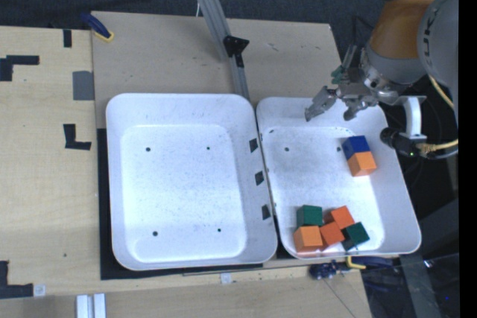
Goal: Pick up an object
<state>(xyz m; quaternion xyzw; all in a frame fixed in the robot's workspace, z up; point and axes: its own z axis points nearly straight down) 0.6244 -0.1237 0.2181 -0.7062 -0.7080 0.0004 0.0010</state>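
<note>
The arm comes in from the right, grey with its orange band up near the top corner, and its gripper hangs over the far rim of the right bin. The two fingers stand spread apart with bare white bin floor showing between them; nothing sits in that gap.

The blocks all lie in the right bin. Nearest the gripper, though well apart from it, a blue block and an orange block sit touching each other towards the bin's right wall. Taken as a pair, their long axis runs from the far side of the bin towards the near side, tipped a little rightward (the blue one is the farther of the two). Each block on its own looks about cubic, so I can't give either a pointing direction.

At the near end of the same bin a cluster is bunched together: a dark green block, an orange one in front of it, two more orange ones beside, and another dark green block at the right end. The group stretches across the bin's width, left to right.

The left bin sits hard against the right one. A slanted metal bar crosses the bench behind them.
</note>
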